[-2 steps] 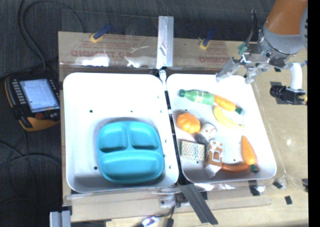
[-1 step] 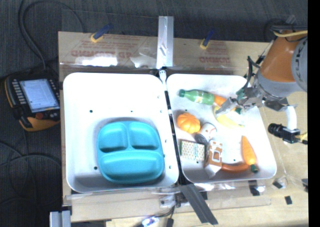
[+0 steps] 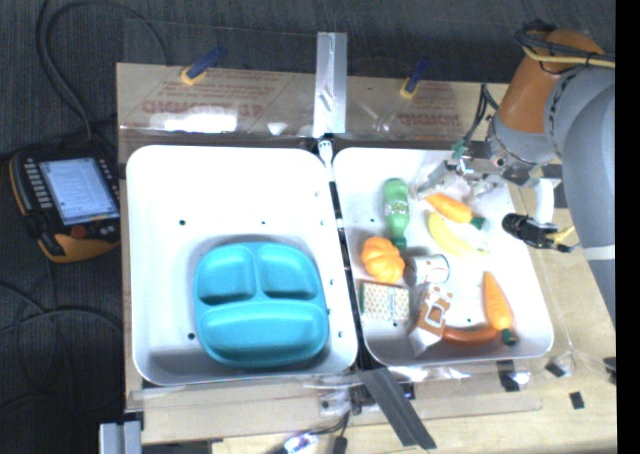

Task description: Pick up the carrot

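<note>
The arm (image 3: 585, 132) runs off the right edge; the gripper (image 3: 462, 174) is too small to read, its fingers blurred

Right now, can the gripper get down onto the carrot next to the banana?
Probably yes. The gripper sits just beyond the carrot, whose top is uncovered. The banana crowds its near side; the green bottle lies apart.
</note>
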Available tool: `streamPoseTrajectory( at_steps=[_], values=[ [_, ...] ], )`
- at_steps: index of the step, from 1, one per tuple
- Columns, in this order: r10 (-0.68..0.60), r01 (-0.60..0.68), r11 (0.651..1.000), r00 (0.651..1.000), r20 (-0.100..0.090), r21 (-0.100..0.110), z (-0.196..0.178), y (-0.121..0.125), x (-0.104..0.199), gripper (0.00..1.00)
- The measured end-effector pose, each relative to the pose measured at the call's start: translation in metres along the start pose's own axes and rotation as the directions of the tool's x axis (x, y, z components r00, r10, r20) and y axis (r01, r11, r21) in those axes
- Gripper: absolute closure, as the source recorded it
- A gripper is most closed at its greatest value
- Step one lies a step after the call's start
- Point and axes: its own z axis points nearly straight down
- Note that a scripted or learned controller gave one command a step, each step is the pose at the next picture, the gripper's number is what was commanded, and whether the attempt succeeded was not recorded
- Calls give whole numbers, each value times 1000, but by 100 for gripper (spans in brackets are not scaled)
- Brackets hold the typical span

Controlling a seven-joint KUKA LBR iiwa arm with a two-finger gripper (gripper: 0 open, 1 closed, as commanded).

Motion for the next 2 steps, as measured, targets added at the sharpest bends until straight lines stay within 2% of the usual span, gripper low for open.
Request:
streamPoseTrajectory(
  at_steps=[1, 2],
  values=[
    [-3, 3, 1000, 1000, 9, -2, -9, 0, -1, 100],
    [212, -212, 977, 977, 10, 0, -88, -2, 124, 100]
  ],
)
